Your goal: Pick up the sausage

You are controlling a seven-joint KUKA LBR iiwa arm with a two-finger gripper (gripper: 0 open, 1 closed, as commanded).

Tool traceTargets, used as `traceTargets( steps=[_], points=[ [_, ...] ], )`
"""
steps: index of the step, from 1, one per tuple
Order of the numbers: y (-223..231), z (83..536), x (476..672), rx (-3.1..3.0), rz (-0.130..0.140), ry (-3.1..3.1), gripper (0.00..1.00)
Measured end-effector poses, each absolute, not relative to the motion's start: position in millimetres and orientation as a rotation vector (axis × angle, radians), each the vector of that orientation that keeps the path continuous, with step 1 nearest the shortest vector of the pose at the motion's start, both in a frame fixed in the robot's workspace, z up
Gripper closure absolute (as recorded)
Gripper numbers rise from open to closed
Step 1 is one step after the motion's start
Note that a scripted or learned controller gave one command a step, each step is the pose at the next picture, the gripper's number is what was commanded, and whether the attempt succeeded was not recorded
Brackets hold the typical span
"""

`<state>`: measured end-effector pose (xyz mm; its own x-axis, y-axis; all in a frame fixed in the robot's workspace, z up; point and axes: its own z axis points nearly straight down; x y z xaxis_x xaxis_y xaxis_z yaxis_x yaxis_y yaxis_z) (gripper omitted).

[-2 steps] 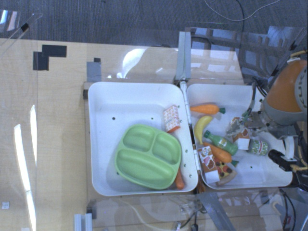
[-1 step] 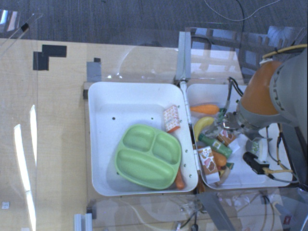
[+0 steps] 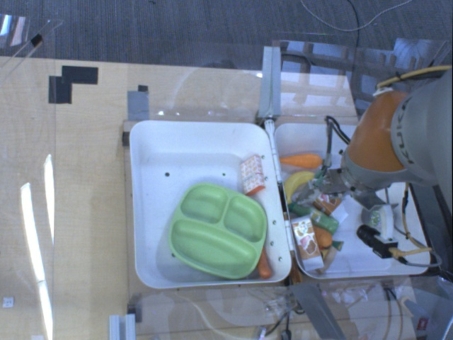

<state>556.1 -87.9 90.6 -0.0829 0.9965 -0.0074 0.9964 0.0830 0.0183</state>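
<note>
A: How many bins do we count on the counter (image 3: 78, 190)?

B: Two. The left bin (image 3: 152, 190) holds one green plate (image 3: 218, 230), one packet (image 3: 252, 174) and the sausage (image 3: 264, 266) at the plate's near-right edge. The pincer (image 3: 320, 187) sits low among the right bin's (image 3: 396, 261) clutter; we cannot tell its opening.

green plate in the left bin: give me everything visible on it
The green plate is a rounded, light green divided tray that looks like matte plastic, with three compartments: two smaller ones toward the top and one long one below. It lies flat and face up, turned at a slant, in the lower right part of the left bin. A small printed packet sits at its upper right edge, and an orange-brown item pokes out at its lower right corner; contact with either is hard to confirm.
</note>
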Motion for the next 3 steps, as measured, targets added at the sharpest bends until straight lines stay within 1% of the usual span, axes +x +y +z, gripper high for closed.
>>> traceTargets(
  steps=[1, 2, 3],
  points=[
    [-86.3, 102.6, 558.5, 2.110, 0.021, 2.299, 1.00],
    [-86.1, 102.6, 558.5, 2.110, 0.021, 2.300, 0.00],
    [-139.1, 89.4, 550.7, 2.040, 0.010, 2.374, 0.00]
  ],
)
